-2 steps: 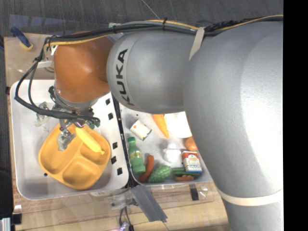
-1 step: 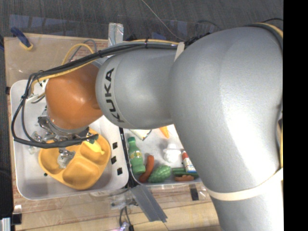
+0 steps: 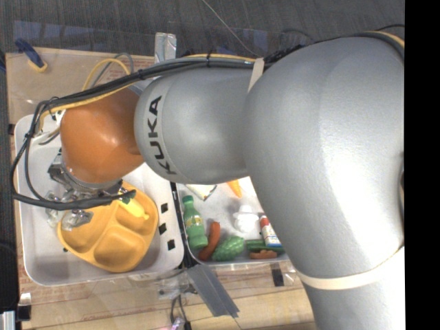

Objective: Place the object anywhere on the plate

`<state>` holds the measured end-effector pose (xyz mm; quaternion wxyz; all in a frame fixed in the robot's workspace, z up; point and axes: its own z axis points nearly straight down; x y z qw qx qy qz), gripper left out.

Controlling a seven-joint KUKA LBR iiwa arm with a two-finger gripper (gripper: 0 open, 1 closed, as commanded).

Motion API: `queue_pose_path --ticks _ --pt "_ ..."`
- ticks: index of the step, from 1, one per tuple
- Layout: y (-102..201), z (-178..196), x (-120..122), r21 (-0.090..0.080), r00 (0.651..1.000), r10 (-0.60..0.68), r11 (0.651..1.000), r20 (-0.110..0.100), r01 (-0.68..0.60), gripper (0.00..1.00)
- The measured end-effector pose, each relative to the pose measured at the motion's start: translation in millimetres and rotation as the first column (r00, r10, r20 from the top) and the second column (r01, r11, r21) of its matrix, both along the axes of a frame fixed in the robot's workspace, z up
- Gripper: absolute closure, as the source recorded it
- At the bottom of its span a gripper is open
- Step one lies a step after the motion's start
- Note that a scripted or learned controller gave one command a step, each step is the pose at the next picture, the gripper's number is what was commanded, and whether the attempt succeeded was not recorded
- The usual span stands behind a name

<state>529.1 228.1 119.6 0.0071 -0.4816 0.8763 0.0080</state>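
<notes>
Lower left of frame: the grey-and-orange arm's gripper (image 3: 72, 201) hovers over the yellow 3-compartment plastic plate (image 3: 113, 236); its grip cannot be told, and the object is unidentifiable. Release near the rim could spill it off.

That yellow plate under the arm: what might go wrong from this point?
1. The gripper hangs right at the yellow plate's upper left edge, so anything let go there might land on the rim and slide off into the left bin.
2. Black cables loop beside the wrist and might snag.
3. The arm blocks the camera, so a miss would be hard to spot.
</notes>
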Motion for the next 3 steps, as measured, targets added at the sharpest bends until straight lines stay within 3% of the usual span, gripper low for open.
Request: queue_pose_path --ticks 1,2,3 --pt "-31.4 151.2 41.1 -0.017 0.987 -0.161 0.987 0.006 0.162 1.00" --pt "-52.1 145.0 -20.6 -0.020 0.991 -0.137 0.990 -0.004 0.137 1.00" --pt "-20.1 61.1 -36.5 -0.019 0.991 -0.137 0.990 -0.005 0.136 1.00"
